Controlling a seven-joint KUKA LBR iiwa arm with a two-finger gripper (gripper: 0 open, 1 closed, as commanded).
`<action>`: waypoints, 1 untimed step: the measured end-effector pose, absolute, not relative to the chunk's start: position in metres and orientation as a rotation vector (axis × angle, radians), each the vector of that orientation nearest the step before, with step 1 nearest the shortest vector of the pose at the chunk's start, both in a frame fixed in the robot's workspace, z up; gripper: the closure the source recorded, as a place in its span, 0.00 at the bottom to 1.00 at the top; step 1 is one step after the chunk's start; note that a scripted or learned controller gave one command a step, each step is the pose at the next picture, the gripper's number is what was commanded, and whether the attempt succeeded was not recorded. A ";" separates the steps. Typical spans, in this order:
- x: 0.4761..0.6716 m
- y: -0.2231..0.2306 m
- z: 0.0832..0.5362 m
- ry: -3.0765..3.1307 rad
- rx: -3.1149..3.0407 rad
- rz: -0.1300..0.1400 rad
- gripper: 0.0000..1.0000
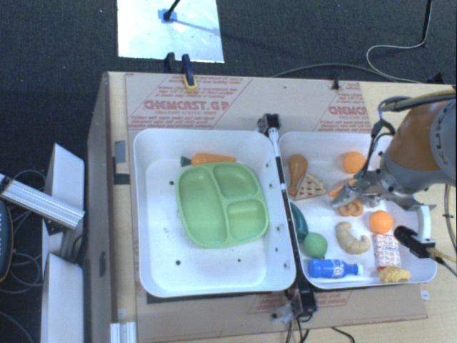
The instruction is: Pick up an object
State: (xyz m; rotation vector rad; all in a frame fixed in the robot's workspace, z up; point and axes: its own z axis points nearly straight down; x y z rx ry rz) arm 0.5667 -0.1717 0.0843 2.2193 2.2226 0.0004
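Jaws: can't tell, gripper (350, 191) low in the right white bin (325, 281), over a small brown pretzel-shaped toy (350, 207). Looks like the grasp stage; next needs a confirmed closure, then a straight lift.

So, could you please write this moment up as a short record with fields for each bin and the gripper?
left bin: green divided plate; carrot at its far edge
right bin: two oranges, waffle slice, drumstick, pretzel, croissant, green ball, blue bottle, red-and-white carton
gripper: low over the pretzel; grasp cannot be judged
arm: enters from the right
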 end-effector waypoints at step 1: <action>0.557 -0.182 0.084 2.222 2.219 0.000 0.00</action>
